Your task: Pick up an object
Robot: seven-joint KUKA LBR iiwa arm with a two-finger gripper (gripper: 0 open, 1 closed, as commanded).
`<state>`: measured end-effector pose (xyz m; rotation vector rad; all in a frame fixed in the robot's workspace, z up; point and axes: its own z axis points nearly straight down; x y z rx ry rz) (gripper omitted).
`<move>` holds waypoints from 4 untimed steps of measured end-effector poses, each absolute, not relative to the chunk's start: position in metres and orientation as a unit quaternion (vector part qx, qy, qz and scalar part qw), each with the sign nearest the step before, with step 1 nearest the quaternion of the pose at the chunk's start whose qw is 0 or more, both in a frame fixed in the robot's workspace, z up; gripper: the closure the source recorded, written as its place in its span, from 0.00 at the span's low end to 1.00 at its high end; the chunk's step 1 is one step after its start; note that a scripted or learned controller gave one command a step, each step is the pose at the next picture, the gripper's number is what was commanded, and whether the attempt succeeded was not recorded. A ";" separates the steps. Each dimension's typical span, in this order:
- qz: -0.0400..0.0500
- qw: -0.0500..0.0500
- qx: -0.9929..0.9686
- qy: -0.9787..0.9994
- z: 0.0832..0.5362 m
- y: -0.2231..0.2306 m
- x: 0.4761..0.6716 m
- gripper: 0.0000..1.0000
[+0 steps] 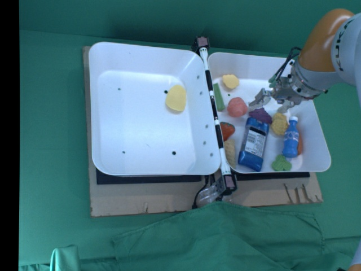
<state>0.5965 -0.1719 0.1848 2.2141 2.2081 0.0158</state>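
My gripper [271, 102] hangs over the right bin [316, 151], its fingers spread open with nothing between them. Just below it lie a purple toy [260, 115] and a yellow lumpy toy [279, 123]. A pink ball-like toy [237, 106] sits to its left. A small yellow piece [230, 82] lies further back. A dark blue pouch [254, 143] and a blue bottle [291, 138] lie toward the front. A green toy [281, 164] rests at the front edge. In the left bin [113, 66] lies a yellow flat piece [176, 98].
A green stick [218, 96], a red-orange toy [227, 130] and a pale yellow toy [230, 150] lie along the right bin's left wall. A black-and-white divider bar [213, 114] runs between the bins. Green cloth [237, 236] covers the front.
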 end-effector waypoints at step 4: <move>0.001 0.005 0.707 0.707 0.183 -0.187 0.693 0.00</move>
